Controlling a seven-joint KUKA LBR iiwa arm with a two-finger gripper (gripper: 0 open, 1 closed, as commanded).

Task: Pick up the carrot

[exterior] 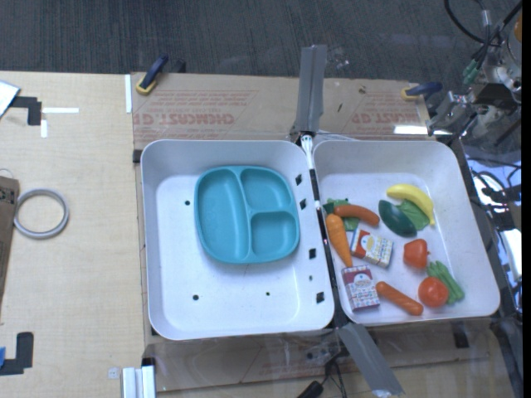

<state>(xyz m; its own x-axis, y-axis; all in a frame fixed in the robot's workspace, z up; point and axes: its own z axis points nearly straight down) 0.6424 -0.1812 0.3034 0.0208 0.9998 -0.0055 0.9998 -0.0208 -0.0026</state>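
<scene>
At the approach step, with gripper (466,104) parked beyond the right bin (474,214), its state impossible to tell; calls next for descending over the carrot (338,237) lying along that bin's left wall.

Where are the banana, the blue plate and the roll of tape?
banana (412,197): camera view, middle of its yellow curve.
blue plate (221,214): camera view, floor of its large compartment.
roll of tape (18,227): camera view, left part of the ring.
</scene>
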